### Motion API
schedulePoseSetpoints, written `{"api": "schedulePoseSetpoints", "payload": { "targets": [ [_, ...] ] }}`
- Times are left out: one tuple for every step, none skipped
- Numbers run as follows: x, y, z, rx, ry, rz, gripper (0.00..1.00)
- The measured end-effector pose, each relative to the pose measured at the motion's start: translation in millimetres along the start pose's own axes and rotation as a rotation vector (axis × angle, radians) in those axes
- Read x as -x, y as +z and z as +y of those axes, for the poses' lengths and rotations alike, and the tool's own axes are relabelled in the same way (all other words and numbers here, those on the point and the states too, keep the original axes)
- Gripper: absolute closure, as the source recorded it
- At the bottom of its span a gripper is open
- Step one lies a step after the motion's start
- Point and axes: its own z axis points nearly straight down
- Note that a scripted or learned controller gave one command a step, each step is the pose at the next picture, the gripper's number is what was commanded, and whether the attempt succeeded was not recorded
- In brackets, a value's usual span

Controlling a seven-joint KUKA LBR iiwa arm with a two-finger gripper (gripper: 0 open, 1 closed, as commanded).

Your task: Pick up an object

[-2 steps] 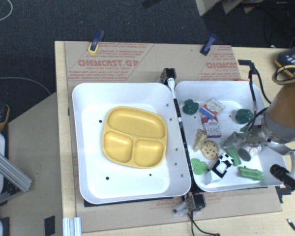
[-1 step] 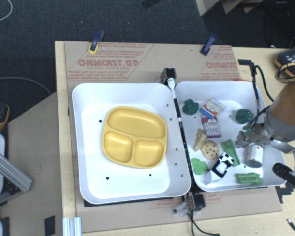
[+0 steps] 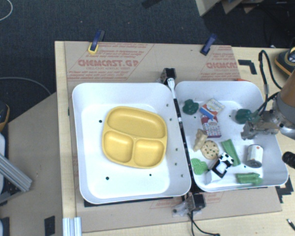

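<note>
On the right side of the bench [image 3: 137, 58], seen from the single overhead camera, the hand [image 3: 251, 132] hangs low over the right-hand bin [image 3: 246, 87], close to its right wall, with the grey arm entering from the right edge. Whether its fingers are spread or closed I cannot tell; the metal parts blur together and nothing is plainly seen between them. No single target is named, and the candidates all lie in this bin: a white cylinder [image 3: 254, 156] just near of the hand, a dark teal rounded piece [image 3: 243, 115] just far of it, a green flat strip [image 3: 231, 152] to the left, and a green block [image 3: 249, 178] at the near wall. Further left sit a speckled cookie-like disc [image 3: 209, 150], a printed card [image 3: 213, 130], a black-and-white piece [image 3: 222, 164] and another teal lump [image 3: 190, 106]. The left-hand bin [image 3: 88, 132] carries a glossy yellow divided tray [image 3: 134, 136] of smooth moulded plastic. The risks, as I judge them: the cylinder looks smooth and round, so it may roll or squirt free of a pinch; the strip lies flat and offers little edge; and working so near the bin wall, a finger could strike the rim or close on nothing.
</note>
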Motion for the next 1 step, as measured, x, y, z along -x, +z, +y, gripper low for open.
{"api": "schedulePoseSetpoints", "payload": {
  "targets": [
    [0.5,-53.8,2.0,0.003,0.000,-0.001,1.00]
  ]
}}
